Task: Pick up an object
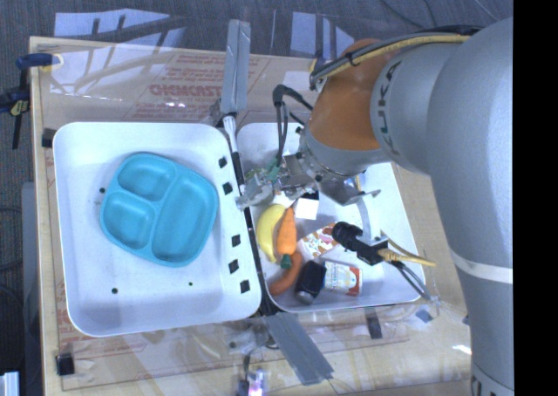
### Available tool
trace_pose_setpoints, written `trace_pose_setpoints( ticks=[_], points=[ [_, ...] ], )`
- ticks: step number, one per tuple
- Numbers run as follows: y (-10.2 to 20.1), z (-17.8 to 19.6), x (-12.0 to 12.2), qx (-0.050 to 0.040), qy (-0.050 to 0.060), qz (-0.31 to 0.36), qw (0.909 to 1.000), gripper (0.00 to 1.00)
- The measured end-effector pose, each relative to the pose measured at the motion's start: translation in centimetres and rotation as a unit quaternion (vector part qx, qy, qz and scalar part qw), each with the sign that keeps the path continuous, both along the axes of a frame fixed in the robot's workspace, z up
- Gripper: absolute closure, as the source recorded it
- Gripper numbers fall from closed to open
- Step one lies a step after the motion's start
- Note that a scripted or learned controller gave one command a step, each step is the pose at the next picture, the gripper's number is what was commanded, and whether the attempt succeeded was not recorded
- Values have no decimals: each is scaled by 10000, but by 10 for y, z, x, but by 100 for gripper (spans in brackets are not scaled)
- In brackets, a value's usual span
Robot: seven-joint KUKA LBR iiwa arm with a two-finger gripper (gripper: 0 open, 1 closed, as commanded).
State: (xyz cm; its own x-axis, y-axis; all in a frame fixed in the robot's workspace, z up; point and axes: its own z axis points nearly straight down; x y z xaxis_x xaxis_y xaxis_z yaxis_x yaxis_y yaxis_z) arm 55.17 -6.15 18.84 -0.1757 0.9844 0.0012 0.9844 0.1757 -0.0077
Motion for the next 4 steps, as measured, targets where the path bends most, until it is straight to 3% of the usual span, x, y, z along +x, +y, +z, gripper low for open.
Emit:
trace_pose_setpoints(
  ticks=[1,2,3,4],
  points=[
    [-48,-29,9,0,18,-52,10000,0],
    [-68,-101,-40,-32,-7,-101,9999,0],
    [-63,-95,-39,0,32,-39,10000,100],
    [-27,0,-4,5,-3,-81,10000,100]
  ],
)
